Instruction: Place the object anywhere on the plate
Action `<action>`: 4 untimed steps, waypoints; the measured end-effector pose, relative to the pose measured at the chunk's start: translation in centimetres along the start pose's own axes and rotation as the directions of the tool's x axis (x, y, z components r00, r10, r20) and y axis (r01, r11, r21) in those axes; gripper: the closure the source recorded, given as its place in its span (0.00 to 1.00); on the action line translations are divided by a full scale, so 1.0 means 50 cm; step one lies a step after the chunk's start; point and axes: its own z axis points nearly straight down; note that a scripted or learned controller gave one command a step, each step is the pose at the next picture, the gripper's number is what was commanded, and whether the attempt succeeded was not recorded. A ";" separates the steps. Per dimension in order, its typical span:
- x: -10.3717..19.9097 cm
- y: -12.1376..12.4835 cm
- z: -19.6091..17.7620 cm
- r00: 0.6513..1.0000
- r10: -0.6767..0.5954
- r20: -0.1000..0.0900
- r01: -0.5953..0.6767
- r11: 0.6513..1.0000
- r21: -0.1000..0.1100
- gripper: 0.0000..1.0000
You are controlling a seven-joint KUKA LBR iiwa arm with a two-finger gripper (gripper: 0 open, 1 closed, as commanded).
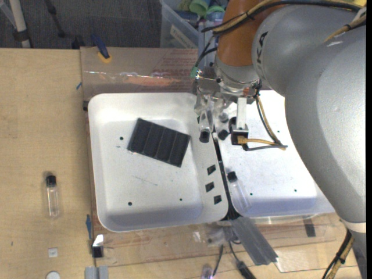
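A flat black rectangular plate [158, 142] with ridges lies in the left white bin [116, 208], slightly turned. My gripper [213, 135] hangs over the divider between the two bins, just right of the plate. Its two dark fingertips [204, 136] stand apart and nothing shows between them. A small dark object [231, 176] sits at the left wall of the right bin [279, 196], below the gripper. What it is I cannot tell.
The grey arm [314, 68] covers the upper right of the view and much of the right bin. A small clear vial [52, 195] lies on the wooden bench at the left. A clear box of coloured toys [195, 7] stands behind the bins.
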 end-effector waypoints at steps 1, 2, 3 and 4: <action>0.053 -0.109 -0.022 0.996 0.086 0.000 -0.086 0.996 0.004 1.00; 0.074 -0.033 -0.039 0.890 0.457 0.001 -0.457 0.890 0.000 1.00; 0.171 -0.124 -0.004 0.864 0.503 0.002 -0.503 0.864 0.004 1.00; 0.296 -0.100 -0.013 0.783 0.622 -0.002 -0.622 0.783 0.001 1.00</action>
